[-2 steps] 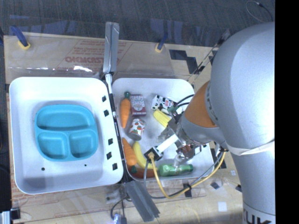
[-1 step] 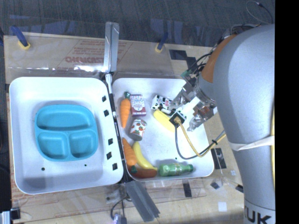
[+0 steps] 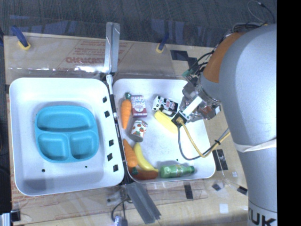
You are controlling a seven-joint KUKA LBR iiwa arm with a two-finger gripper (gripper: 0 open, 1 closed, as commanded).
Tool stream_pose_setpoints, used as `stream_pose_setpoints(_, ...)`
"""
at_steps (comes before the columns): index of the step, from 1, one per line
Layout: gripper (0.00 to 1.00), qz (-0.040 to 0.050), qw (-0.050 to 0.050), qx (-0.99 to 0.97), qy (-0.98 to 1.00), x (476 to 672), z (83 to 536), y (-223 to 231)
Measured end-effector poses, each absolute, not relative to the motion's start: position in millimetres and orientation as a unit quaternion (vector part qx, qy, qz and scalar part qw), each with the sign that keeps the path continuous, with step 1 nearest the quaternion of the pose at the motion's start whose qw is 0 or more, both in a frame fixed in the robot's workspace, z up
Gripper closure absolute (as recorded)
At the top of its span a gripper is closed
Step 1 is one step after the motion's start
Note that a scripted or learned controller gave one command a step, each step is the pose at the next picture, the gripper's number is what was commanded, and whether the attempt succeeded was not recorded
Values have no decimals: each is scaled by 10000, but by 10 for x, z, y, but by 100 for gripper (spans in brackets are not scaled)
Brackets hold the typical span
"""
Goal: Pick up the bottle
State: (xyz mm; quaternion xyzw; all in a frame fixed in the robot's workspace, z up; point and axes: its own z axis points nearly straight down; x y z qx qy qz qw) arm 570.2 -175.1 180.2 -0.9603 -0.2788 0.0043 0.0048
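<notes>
Claw (image 3: pixel 181 119) tips seemingly hidden; bottle (image 3: pixel 176 170) lies untouched, well apart.

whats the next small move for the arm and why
Probably shift the tool toward the near edge of the right bin. The green bottle lies on its side there beside the banana, while the tool hangs over a yellow item.
</notes>
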Motion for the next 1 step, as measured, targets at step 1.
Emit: stream_pose_setpoints(1, 0, 45, 51, -9603, -2791, 5702, 1802, -1749)
